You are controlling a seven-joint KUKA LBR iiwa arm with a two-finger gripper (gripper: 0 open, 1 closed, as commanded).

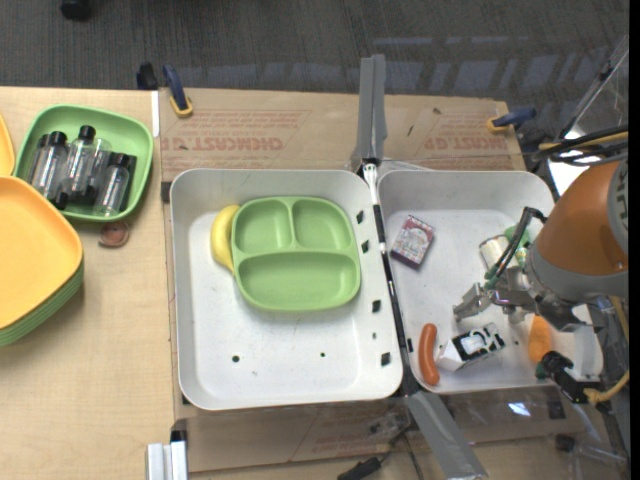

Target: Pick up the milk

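The milk (pixel 474 346) lies in the right bin (pixel 450 193) near its front wall, beside a sausage (pixel 428 354). The claw (pixel 487 303) hovers above it — whether spread, I cannot tell — and might slip off or pinch the sausage.

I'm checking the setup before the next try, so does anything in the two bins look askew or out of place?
Mostly tidy. The milk carton lies tipped on its side near the front of the right bin, beside the hot dog. In the left bin, a yellow item sits partly tucked under the green divided plate.
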